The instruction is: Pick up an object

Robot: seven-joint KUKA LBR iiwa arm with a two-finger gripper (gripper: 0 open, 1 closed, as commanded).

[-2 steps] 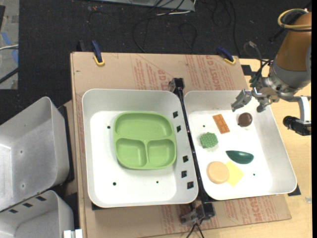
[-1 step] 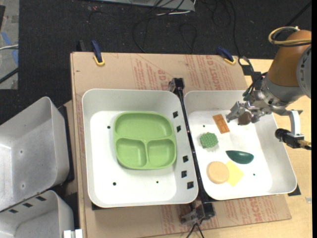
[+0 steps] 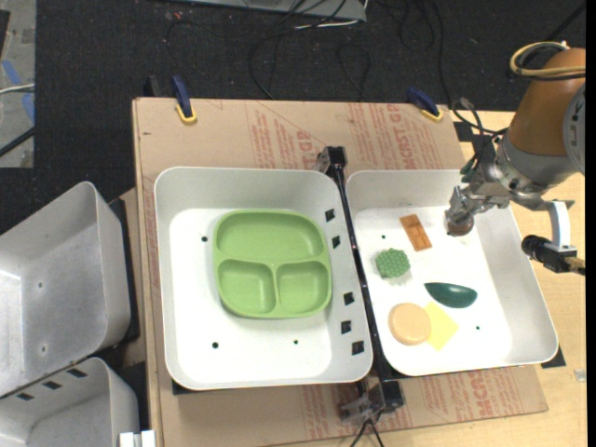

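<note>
Your claw hangs over the right bin, near that bin's far edge, and you cannot tell from this view how it is set; nothing shows in its grip. Just beside it toward the divider lies an orange block, flat on the bin floor and apart from the claw. Nearer the bin's middle sits a green bumpy ball. Toward the near edge you have a dark green leaf-shaped piece, and beyond it a tan round disc touching a yellow square that lies partly under the disc's side. The left bin holds a light green divided plate, set in its middle. Both bins rest on the cardboard-covered surface, with two clamps at its far edge.
</note>
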